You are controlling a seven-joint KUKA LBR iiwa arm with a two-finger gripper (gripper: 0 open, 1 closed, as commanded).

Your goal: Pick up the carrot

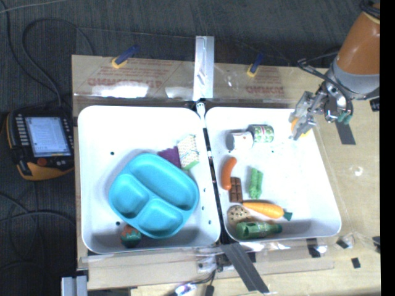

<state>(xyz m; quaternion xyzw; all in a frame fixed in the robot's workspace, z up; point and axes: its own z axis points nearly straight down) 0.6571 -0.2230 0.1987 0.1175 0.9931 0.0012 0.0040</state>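
The carrot (266, 209) is orange with a small green stub at its right end. It lies flat near the front of the right bin (315, 184), between a cookie-like piece and a dark green item. My gripper (301, 122) hangs over the right bin's back right corner, far behind the carrot and to its right. Its fingers point down and left, apart, with nothing between them.
In the right bin lie a small can (260, 133), a sausage (228, 172), a green vegetable (255, 182), a chocolate bar (236, 189) and a green item (258, 229). The left bin (99, 128) holds a blue divided plate (153, 193). A pendant (41, 140) sits far left.
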